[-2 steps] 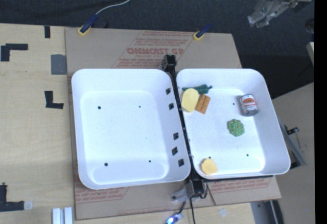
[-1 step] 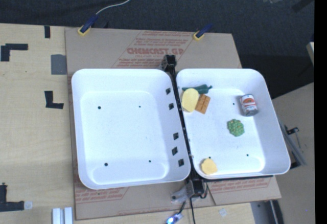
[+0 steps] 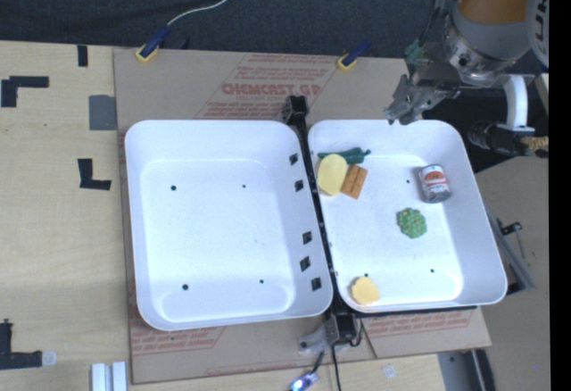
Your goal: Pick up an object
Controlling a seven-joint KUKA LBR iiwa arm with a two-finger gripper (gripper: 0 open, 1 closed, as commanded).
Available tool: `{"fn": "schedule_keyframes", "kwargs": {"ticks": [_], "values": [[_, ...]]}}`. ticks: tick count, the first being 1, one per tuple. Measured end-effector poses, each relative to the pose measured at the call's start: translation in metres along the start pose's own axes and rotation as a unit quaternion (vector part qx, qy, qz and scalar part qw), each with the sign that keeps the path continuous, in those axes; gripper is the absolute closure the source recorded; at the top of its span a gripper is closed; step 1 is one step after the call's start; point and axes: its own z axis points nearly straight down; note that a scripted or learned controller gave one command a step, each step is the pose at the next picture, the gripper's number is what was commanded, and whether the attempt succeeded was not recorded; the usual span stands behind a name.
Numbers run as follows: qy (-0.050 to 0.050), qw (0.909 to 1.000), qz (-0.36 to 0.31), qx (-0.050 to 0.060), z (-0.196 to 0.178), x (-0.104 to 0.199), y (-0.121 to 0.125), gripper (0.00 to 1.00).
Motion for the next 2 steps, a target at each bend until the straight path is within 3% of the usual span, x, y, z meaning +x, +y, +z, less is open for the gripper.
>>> {"fn": "schedule_keyframes", "kwargs": {"ticks": [1,2], "values": [[0.0,1.0,-0.004,-0.005,0.088,0.08,0.039,1.0],[-0.003,0.9998,0.0,-0.019,-0.082,0.049,0.046,1.0]]}}
